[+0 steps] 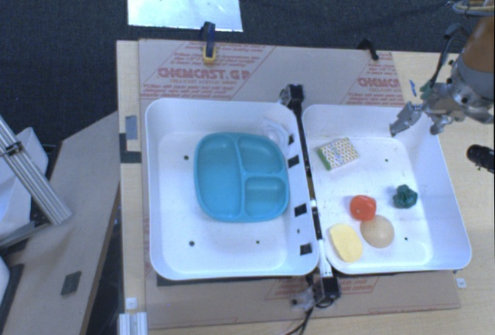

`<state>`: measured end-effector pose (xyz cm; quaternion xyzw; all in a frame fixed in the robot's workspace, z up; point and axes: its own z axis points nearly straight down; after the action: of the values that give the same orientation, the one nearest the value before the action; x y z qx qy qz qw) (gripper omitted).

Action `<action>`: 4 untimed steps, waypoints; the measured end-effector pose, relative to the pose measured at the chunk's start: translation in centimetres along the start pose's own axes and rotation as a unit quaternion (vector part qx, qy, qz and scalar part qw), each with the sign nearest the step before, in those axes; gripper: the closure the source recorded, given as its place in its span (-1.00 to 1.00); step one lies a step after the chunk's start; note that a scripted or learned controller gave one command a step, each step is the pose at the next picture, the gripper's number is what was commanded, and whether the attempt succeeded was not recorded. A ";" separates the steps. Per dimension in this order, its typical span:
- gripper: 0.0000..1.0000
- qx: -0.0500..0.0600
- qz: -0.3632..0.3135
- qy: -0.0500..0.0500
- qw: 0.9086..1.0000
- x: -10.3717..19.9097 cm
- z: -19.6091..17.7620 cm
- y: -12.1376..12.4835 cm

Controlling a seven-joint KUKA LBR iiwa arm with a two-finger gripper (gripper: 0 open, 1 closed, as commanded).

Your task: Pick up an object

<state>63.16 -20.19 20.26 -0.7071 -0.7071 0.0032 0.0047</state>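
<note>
The right bin (441, 171) holds a green-and-white patterned block (338, 152) near its back left. Toward its front lie a red round object (363, 206), a dark green lump (404, 196), a yellow piece (346, 241) and a tan egg-like ball (377, 231). My gripper (420, 123) hovers over the bin's back right corner, open, with nothing between its fingers. It is well apart from every object; the patterned block lies closest, down and to its left.
The left bin (166, 171) holds a blue divided plate (240, 176), with a small clear object (274, 128) at its back right. A black divider strip (303, 171) runs between the bins. A yellow clamp (209, 43) stands at the bench's back edge.
</note>
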 end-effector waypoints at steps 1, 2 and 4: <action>-1.00 -0.007 -0.002 -0.002 1.000 0.1 -0.9 0.3; -1.00 -0.004 -0.001 -0.001 1.000 -0.3 5.2 -0.1; -1.00 -0.007 -0.001 -0.002 1.000 -0.2 11.7 -0.1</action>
<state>62.91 -20.36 8.53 -0.7061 -0.7081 -0.0004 -0.0010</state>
